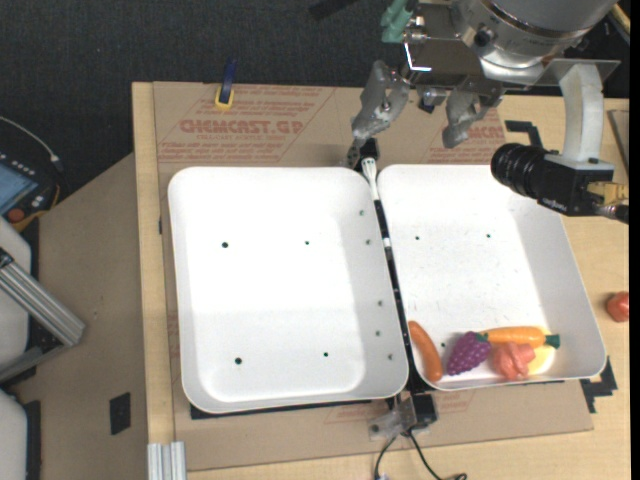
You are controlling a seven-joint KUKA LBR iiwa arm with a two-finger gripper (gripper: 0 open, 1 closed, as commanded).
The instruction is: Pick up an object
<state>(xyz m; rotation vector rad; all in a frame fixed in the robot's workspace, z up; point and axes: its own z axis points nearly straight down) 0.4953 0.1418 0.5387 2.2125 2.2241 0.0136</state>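
My gripper (420,118) hangs at upper centre of the frame, above the far rims of both bins, fingers spread with nothing between them, so I judge no pick is started. Left bin (200,298) holds nothing. Right bin (520,228) holds the candidates clustered at its lower edge: sausage (424,351), purple grapes (467,353), carrot (518,336), pink piece (511,362)

We are seeing the table (90,258) carrying a brown cardboard sheet (280,118), with two white bins, left (200,298) and right (560,268), lying side by side on it.
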